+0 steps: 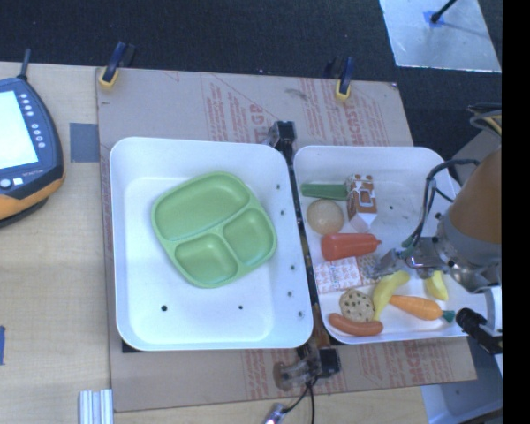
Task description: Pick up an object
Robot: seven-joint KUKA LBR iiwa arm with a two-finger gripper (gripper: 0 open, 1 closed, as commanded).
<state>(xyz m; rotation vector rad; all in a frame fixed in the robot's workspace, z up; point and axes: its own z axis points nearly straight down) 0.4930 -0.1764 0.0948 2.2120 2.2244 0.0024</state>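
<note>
My gripper [396, 261], whose grip I cannot make out, hangs low amid the crowded right bin [380, 155], so closing beside the yellow banana [387, 290] I might nudge the red pepper [348, 246] or cookie [356, 304] and grab nothing.

The wooden tabletop [35, 281] carries a cardboard sheet [247, 104] at centre frame and a tablet controller [13, 148] at upper left.

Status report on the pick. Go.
Gripper low in right bin, jaws unclear. Nothing seen held. Toy food crowds it: banana, carrot, red piece.
</note>
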